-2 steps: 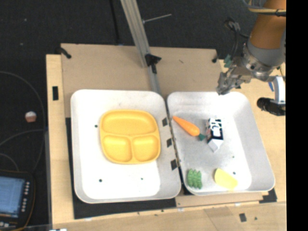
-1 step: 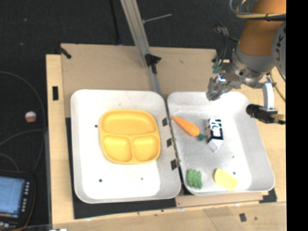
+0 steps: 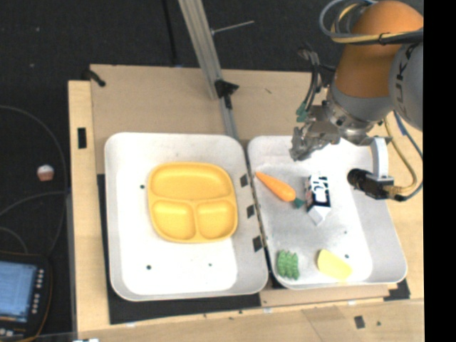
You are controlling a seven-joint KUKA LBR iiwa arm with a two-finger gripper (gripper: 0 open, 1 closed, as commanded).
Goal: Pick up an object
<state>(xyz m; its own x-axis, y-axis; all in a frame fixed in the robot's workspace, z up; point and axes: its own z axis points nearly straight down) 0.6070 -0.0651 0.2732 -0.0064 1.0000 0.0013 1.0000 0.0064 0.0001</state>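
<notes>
My gripper (image 3: 302,148) hangs over the far edge of the right bin (image 3: 370,234), above and to the right of an orange carrot (image 3: 276,186). Nothing shows between its fingers. Right of the carrot lies a small black and white box (image 3: 318,197). A green bumpy piece (image 3: 287,263) and a yellow lemon-like piece (image 3: 333,264) rest near the bin's front edge. The fingers are small and dark against the bin, so their spread is unclear.
The left bin (image 3: 128,262) holds a yellow divided plate (image 3: 192,200). A metal pole (image 3: 203,41) rises behind the bins. A black fitting with cable (image 3: 370,182) sits at the right bin's right side.
</notes>
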